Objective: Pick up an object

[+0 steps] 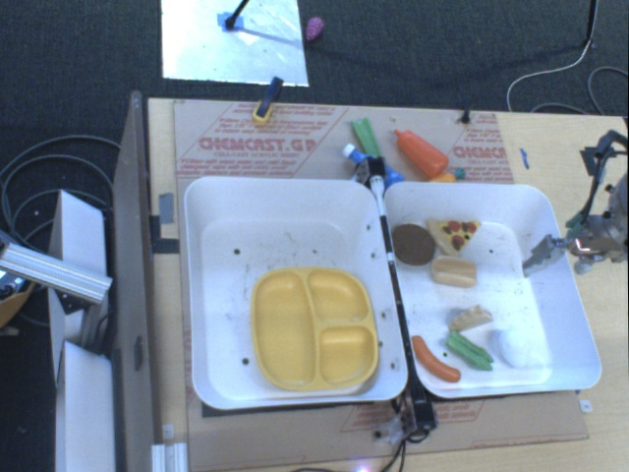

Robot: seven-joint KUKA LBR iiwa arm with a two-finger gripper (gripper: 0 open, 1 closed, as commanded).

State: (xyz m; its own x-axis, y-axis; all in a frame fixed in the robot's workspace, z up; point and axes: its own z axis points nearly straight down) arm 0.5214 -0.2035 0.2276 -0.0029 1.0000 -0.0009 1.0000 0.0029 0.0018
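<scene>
I see the gripper [543, 254] over the right white bin [565, 293] at its right wall, nothing held; jaw state I cannot tell | I'd target the tan block-shaped toy bread [454, 272], mid-bin beside the brown disc [414, 245] | long axis runs left-right, so I'd close across its short side.

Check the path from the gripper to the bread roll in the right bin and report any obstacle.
Nothing visible blocks it. The gripper sits at the right bin's right wall, and bare white floor lies between it and the bread roll. The pizza slice lies just behind the roll, off the line.
</scene>
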